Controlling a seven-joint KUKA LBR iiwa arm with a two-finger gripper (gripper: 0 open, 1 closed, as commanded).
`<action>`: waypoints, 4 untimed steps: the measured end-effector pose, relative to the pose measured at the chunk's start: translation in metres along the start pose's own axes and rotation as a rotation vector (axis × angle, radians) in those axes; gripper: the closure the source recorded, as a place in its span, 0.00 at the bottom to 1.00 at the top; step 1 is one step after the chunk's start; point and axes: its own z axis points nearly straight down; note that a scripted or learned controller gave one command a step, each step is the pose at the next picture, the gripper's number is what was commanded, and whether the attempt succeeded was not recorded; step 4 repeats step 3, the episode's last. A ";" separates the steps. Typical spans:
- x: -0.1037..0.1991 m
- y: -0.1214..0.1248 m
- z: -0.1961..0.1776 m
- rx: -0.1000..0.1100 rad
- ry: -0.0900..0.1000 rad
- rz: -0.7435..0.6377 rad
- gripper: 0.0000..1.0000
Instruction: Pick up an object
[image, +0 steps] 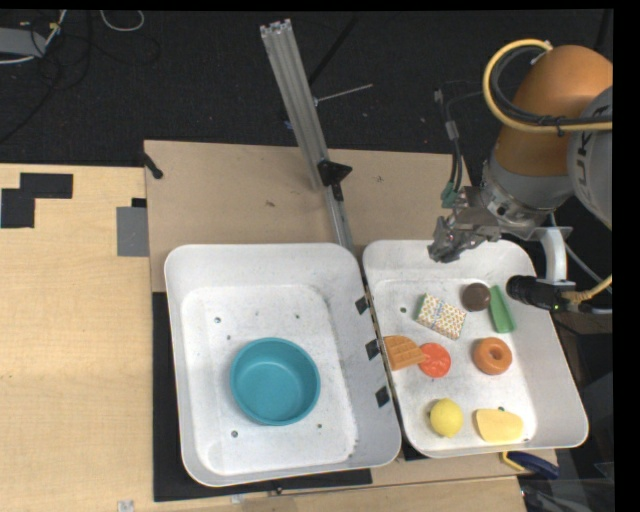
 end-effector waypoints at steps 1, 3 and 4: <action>0.047 -0.012 0.015 0.000 0.000 0.000 1.00; 0.151 -0.042 0.030 0.001 0.000 0.000 1.00; 0.151 -0.042 0.030 0.001 0.000 0.000 1.00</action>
